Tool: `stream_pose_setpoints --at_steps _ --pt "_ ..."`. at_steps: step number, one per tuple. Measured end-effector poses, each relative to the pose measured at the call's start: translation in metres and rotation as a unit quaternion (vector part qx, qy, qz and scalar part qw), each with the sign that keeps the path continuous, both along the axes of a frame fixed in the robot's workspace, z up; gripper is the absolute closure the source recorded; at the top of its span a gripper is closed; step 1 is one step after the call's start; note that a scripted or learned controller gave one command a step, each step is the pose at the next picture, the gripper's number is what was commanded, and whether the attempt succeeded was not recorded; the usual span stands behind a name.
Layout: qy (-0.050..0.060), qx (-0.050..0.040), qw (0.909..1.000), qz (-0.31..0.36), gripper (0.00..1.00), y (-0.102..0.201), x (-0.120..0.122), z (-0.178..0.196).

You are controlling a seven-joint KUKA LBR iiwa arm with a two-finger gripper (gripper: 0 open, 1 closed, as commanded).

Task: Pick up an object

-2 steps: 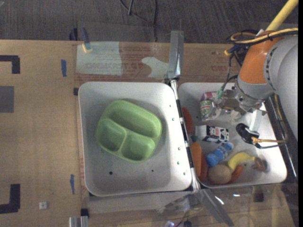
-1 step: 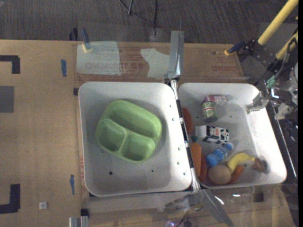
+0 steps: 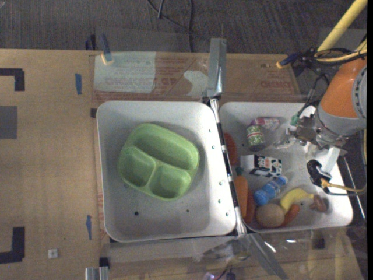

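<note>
Bench: brown board is laid under two white bins set side by side, with dark carpet beyond.
Left bin (image 3: 111, 156): a green divided tray (image 3: 158, 161) is contained, lying at a slant to the walls.
Right bin (image 3: 345, 212): all candidate objects for the pick are gathered here.
Far group: a small green-labelled can (image 3: 255, 135) is placed beside a clear item (image 3: 275, 134), possibly a plastic cup; glare prevents a firm reading.
Middle group: a black-and-white carton (image 3: 267, 164) lies apart from its neighbours; a carrot (image 3: 240, 192) is set along the left wall.
Near group: a blue bottle (image 3: 270, 190), a banana (image 3: 296, 198) and a brown round item (image 3: 269, 214) are crowded together.
Gripper (image 3: 298, 129): it is positioned over the far right part of the right bin, just right of the clear item. Whether it is wide or narrow cannot be told. No object is seen held.
Step in hand: an approach to a target is judged; nothing is lifted yet.
Recommended practice: an isolated object, such as the carton, should be chosen. Descent should be centred over it and closure made across its narrow side. The crowded near group should be avoided.
</note>
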State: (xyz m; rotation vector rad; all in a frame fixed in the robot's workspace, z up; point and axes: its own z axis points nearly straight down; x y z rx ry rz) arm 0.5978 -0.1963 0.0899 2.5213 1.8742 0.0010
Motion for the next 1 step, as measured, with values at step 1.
stream_pose_setpoints --at_steps 1 --pt "0.0 -0.0006 1.0 0.001 1.0 0.0008 0.0006 0.0099"
